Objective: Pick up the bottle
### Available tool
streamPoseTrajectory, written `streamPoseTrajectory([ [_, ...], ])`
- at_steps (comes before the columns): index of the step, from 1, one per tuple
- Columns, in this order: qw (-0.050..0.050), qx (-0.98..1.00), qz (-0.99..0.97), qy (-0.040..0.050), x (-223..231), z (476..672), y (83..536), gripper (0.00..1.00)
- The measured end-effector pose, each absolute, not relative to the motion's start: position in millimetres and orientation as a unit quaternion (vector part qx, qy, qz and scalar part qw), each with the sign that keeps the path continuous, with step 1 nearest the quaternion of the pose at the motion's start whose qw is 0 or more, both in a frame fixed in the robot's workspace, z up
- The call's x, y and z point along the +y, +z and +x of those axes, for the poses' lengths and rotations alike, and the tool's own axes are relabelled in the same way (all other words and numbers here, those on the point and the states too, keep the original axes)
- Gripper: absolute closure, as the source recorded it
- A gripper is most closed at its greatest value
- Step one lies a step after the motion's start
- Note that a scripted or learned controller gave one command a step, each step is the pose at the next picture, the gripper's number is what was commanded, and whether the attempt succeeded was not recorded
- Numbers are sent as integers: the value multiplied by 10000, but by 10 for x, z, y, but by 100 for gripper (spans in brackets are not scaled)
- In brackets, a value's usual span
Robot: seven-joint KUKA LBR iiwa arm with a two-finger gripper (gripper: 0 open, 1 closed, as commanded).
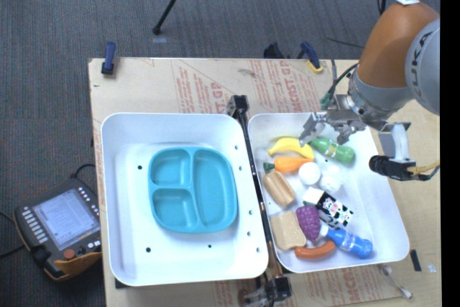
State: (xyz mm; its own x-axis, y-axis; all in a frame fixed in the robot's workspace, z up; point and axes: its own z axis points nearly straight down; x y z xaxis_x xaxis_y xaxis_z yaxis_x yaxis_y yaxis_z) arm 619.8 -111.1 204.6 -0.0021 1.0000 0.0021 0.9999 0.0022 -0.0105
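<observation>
A green bottle (335, 150) lies on its side near the back of the right bin (394, 212), beside a yellow banana (289, 147). A blue bottle (351, 241) lies at the bin's front right corner. My gripper (330, 129) hangs just behind and above the green bottle, its fingers (311, 130) spread open with nothing between them. The arm's grey and orange wrist (392, 61) rises to the right.
The right bin also holds a carrot (290, 164), white balls (310, 172), a bread roll (279, 188), toast (287, 228), purple grapes (309, 221), a sausage (315, 251) and a cow-print carton (332, 209). A teal divided plate (192, 188) sits in the left bin (122, 147).
</observation>
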Motion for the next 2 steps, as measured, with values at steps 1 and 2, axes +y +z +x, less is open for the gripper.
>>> streamPoseTrajectory([
  [1, 82, -7087, -7055, 51, -1107, 6200, 2101, 100],
  [2, 20, -7204, -6935, 7, -290, 5482, 2498, 100],
])
